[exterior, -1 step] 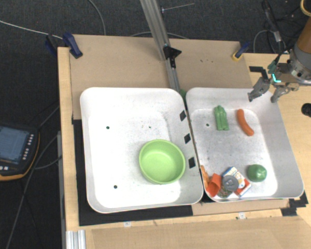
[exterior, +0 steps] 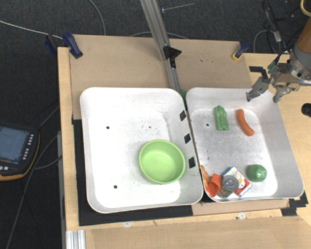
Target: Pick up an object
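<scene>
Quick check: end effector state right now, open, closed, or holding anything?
End effector: open, fingers spread, nothing between them; it hangs above the right bin's far right corner.

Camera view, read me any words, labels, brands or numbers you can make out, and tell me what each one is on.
No text can be read.
Colourful packet in the right bin: print too blurred to read.
Handheld pendant on the floor: screen too small to read.
Green bowl, carrot: no markings seen.

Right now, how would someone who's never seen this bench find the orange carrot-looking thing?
Go to the right-hand white bin. Near its far edge two long pieces lie side by side. The orange piece is the right one, slim and slanted, beside the stubbier green piece.
</scene>
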Robot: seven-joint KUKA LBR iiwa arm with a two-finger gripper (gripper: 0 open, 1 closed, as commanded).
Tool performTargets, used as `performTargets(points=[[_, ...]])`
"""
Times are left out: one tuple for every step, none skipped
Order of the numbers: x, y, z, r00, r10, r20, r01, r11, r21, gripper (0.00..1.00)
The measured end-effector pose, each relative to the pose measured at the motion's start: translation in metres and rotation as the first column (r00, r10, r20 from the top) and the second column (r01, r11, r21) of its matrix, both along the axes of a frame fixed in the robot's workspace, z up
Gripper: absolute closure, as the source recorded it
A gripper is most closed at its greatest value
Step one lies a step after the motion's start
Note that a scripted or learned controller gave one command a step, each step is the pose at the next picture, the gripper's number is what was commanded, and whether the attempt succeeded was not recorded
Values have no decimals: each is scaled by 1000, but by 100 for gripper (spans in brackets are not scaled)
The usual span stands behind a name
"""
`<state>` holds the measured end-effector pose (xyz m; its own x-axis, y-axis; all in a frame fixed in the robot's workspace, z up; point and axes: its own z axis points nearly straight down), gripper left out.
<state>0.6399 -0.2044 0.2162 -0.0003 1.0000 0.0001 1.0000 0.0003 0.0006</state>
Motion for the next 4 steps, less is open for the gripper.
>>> performTargets(points=[[-4,3,-42,1000,0,-2,0,1000,0,0],[-5,9,-86,1000,0,-3,0,1000,1,0],[-5,10,-121,1000,0,-2,0,1000,0,0],[-4,9,-109,1000,0,2,0,1000,-1,100]])
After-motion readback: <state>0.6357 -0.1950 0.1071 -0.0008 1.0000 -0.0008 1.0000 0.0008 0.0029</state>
